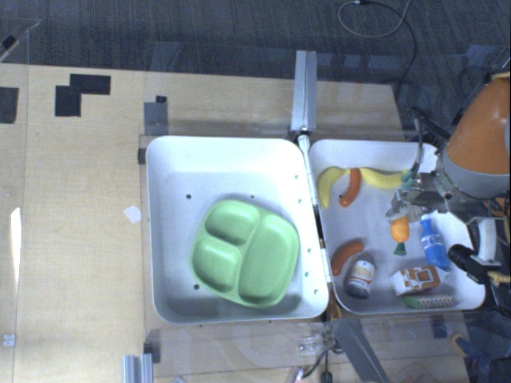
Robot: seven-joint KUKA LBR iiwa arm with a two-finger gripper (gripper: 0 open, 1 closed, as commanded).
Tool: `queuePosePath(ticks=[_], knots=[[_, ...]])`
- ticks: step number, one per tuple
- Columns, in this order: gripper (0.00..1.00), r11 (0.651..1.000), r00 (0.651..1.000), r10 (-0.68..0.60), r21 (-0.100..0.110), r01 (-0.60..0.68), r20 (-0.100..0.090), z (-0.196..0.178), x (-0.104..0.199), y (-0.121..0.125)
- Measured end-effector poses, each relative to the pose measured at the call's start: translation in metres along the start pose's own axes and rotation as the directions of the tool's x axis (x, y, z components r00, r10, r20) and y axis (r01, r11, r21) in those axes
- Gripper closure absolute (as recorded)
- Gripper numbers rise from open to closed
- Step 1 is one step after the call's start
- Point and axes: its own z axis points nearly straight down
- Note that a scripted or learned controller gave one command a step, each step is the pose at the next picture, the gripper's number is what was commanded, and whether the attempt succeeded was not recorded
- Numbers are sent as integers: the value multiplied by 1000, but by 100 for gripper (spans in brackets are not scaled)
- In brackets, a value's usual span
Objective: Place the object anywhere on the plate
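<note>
The arm (479,138) is seen entering from the right, its orange band bulking over the upper right corner of the right bin (375,154). The wrist is angled down and to the left, and the gripper (409,202) is held low over the right bin, just above a small orange carrot (399,231). Whether the carrot is gripped cannot be told, and the state of the hand cannot be made out from this slant.

In the left bin (172,214) a green plate (246,251) with three compartments is set, tilted toward the lower right; nothing is seen lying on it.

The right bin is crowded. A yellow banana (379,179) is laid along the upper wall, with a second yellow piece (328,183) beside it and a red sausage (349,187) between them. A second sausage (346,255) lies lower left, next to a small can (361,278). A blue bottle (433,244) is placed right of the carrot, and a brown-and-white carton (417,279) below it. Labels are carried by the can, bottle and carton, but the writing is too small to be read.
</note>
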Motion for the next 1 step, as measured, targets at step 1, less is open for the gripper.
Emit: queuePosePath(ticks=[1], knots=[[100,986,986,-168,1,168,0,-12,76,12]])
